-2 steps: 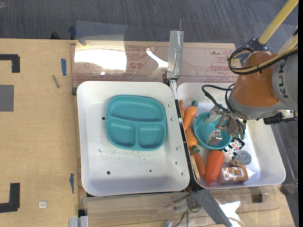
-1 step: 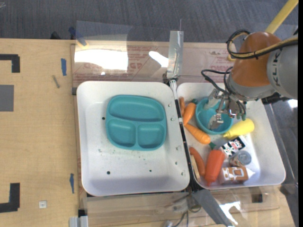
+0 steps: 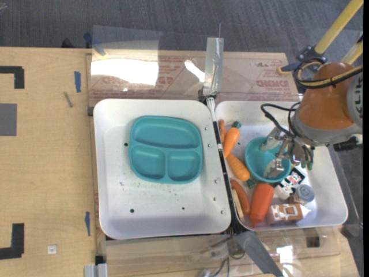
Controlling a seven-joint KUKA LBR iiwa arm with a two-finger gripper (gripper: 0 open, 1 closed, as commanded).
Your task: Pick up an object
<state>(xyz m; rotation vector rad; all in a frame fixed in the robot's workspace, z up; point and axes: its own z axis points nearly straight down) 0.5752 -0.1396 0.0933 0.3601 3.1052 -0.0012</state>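
Note:
The right bin [image 3: 337, 203] holds a teal bowl [image 3: 256, 160], three orange carrots [image 3: 230, 141] [image 3: 237, 168] [image 3: 261, 202], a slim red-orange piece [image 3: 241, 196], a brown carton [image 3: 286, 213] and a small grey-capped item [image 3: 304, 193]. My gripper [image 3: 279, 156] hangs down over the bowl's right side, at or just inside its rim. The wrist's orange band [image 3: 326, 103] is above it to the right. The gripper's metal parts hide part of the bowl, and I cannot make out anything held.
The left bin [image 3: 109, 206] bears a teal divided plate [image 3: 166, 149]. A black-and-white patterned item [image 3: 293, 179] lies just right of the bowl. A clear upright divider [image 3: 213, 68] stands behind the bins. Yellow poles [image 3: 340, 22] rise at the upper right.

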